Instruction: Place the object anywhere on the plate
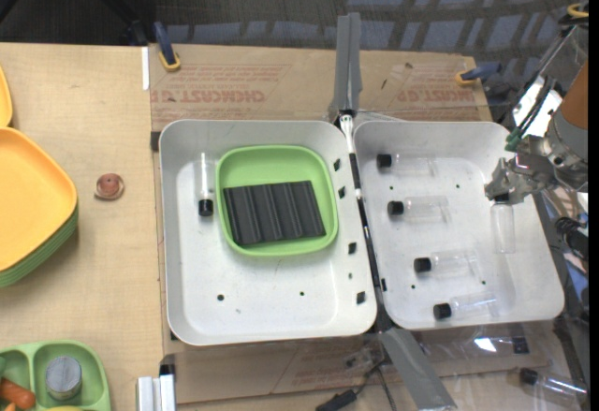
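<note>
Four clear tubes with black caps lie in the right bin (524, 292), none yet on the green plate (274, 166) in the left bin (187, 287); a fifth tube (204, 184) lies just beside the plate; the gripper (505, 189) hovers at the right bin's far edge, apparently with a clear tube hanging below; whether its jaws grip it, I cannot tell; carrying and placing remain.

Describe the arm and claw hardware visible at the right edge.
Grey arm with an orange band at its lower end, and white patches on the link. The claw is pale grey metal, compact, with a small green spot just above it. Finer detail is blurred.
</note>
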Available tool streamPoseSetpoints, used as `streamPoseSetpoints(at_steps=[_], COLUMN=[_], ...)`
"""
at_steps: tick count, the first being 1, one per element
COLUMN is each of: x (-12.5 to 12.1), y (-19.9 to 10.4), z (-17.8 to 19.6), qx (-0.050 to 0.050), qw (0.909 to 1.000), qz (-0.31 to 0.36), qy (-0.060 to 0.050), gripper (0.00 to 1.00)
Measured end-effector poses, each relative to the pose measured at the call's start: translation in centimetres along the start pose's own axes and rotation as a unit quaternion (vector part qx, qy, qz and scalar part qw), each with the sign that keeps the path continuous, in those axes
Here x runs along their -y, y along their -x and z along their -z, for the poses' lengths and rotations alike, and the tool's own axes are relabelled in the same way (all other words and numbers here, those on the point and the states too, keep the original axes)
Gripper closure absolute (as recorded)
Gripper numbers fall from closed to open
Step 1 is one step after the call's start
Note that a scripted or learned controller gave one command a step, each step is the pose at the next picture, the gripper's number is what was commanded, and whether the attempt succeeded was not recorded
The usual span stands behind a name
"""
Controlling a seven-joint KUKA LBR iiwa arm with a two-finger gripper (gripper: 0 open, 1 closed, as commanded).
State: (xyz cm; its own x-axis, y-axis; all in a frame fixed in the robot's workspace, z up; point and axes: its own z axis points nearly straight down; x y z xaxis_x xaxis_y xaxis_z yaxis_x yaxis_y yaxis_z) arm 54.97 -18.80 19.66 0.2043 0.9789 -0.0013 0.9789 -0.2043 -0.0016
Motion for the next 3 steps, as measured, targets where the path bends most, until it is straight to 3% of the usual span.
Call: streamPoseSetpoints(at_steps=[1, 2, 3], x=[1.5, 5.5, 5.5], y=[0.0, -0.2, -0.2], z=[-2.9, -2.7, -2.7], qx=[-0.001, -0.001, -0.001], qw=[0.9905, 0.9749, 0.9748], qz=[0.138, 0.223, 0.223], qy=[-0.001, 0.000, 0.000], gripper=[1.00, 1.00, 0.00])
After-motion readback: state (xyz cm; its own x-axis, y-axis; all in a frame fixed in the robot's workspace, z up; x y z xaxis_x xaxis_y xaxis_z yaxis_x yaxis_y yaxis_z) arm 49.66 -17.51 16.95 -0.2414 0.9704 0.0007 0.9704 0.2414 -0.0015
